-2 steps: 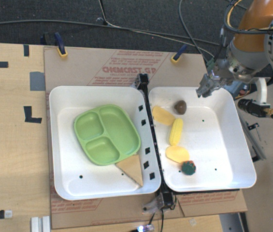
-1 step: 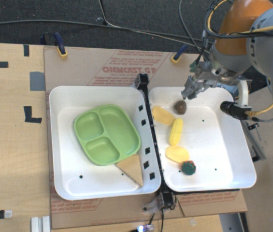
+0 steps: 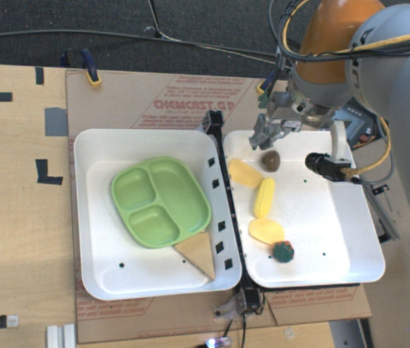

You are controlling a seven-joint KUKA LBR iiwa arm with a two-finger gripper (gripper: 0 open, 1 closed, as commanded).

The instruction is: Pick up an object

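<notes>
Small round brown object (image 3: 271,160) at the back of the right white plastic bin (image 3: 350,259), just beside the pale yellow wedge (image 3: 245,173); gripper (image 3: 265,138) hovering right above, spread impossible to tell — could roll off or snag that wedge.

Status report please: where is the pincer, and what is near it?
Pincer low over right white bin, far corner. Small brown round object just beside it, not gripped. Yellow corn cob lies apart.
</notes>
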